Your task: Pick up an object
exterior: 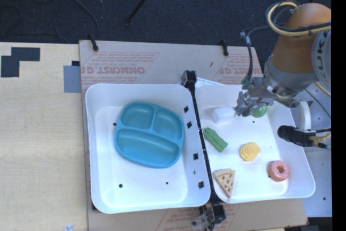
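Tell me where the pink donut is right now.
The pink donut lies in the right bin, near its front right corner, right of the yellow piece and the pizza slice.

Two white bins (97, 116), one blue divided plate (149, 134), six toy foods (215, 139).

A robotics lab: robot arm (297, 57), white bins (102, 116) on a bench, trailing cables (70, 0).

Arm (303, 46): cut off by right frame edge. Gripper (246, 105): fingertips too small and dark to separate. Green object (260, 111), right of centre: mostly hidden behind gripper; identity unclear. White object (221, 114), beside gripper: blends into right bin (303, 189); shape indistinct.
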